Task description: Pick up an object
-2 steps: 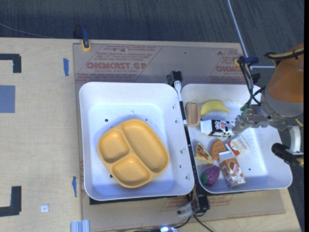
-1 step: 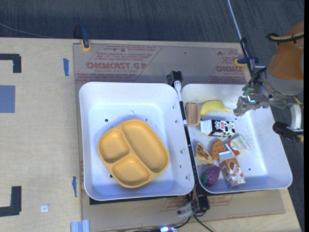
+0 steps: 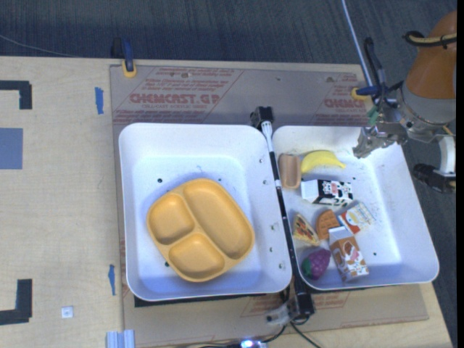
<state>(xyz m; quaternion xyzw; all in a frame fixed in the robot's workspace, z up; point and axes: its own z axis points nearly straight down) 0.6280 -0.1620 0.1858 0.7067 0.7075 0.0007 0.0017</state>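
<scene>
Nearest the camera, a small carton [image 3: 349, 258] and a purple toy fruit [image 3: 316, 264] are seen at the near end of the right bin [image 3: 406, 230]. Further back lie a toy sandwich wedge [image 3: 305, 229], a black-and-white packet [image 3: 328, 191], a banana [image 3: 322, 162] and a tan cylinder [image 3: 290, 170]. A yellow divided plate [image 3: 199, 228] is set in the left bin [image 3: 138, 194]. The gripper [image 3: 365, 145] is positioned over the right bin's far corner, beside the banana but apart from it. Whether it is released or clenched cannot be told; nothing is seen in it. No object is judged lifted yet, so the whole pick remains.
</scene>
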